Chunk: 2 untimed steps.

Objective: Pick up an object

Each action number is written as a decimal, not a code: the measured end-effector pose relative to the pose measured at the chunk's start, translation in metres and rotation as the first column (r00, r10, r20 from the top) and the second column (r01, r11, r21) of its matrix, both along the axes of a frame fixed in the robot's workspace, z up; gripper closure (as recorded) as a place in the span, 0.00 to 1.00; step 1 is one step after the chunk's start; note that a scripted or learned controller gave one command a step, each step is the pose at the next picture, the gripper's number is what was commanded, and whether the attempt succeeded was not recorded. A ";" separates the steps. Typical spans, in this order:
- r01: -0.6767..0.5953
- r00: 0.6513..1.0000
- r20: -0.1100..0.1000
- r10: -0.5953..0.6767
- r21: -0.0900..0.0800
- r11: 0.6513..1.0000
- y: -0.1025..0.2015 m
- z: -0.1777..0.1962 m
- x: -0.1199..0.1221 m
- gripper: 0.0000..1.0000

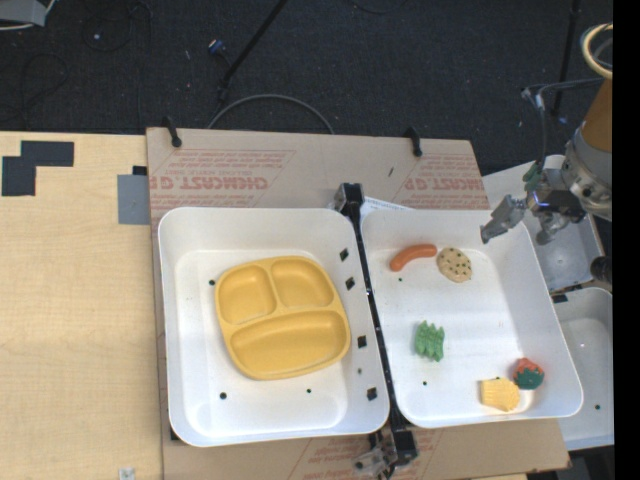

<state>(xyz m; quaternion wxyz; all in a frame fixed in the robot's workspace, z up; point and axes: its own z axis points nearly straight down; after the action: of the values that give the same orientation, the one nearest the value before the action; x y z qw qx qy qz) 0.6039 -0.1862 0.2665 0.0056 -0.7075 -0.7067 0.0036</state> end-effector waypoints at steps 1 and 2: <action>-0.002 1.000 0.010 0.002 -0.002 1.000 0.000 0.006 0.002 0.00; 0.000 1.000 0.005 0.000 -0.001 1.000 -0.008 -0.049 -0.005 0.00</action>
<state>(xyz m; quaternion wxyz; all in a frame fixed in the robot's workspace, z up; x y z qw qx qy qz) 0.5992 -0.1943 0.2173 0.0034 -0.7074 -0.7068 0.0022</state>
